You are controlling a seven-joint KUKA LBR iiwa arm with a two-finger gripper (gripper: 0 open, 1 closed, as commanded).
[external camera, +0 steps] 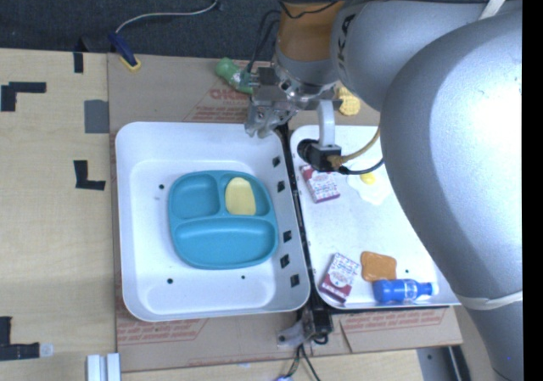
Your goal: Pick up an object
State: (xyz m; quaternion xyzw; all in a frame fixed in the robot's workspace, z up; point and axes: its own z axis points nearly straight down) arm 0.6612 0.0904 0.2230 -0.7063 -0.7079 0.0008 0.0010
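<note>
My gripper (265,116) hangs over the far rim of the left bin (136,201), near the divider between the two bins, with nothing visibly held in it. In that bin lies a blue divided tray (216,231) with a yellow piece (240,197) in its upper right compartment. The right bin (382,226) holds a small red and white box (323,187), a red and white packet (339,276), an orange piece (378,266) and a blue bottle (403,290) lying on its side. The arm hides much of this bin.
A green object (229,72) lies on the cardboard behind the left bin, just left of the gripper. A yellow object (348,104) peeks out beside the wrist. A black cable fitting (321,154) hangs over the right bin's far left corner.
</note>
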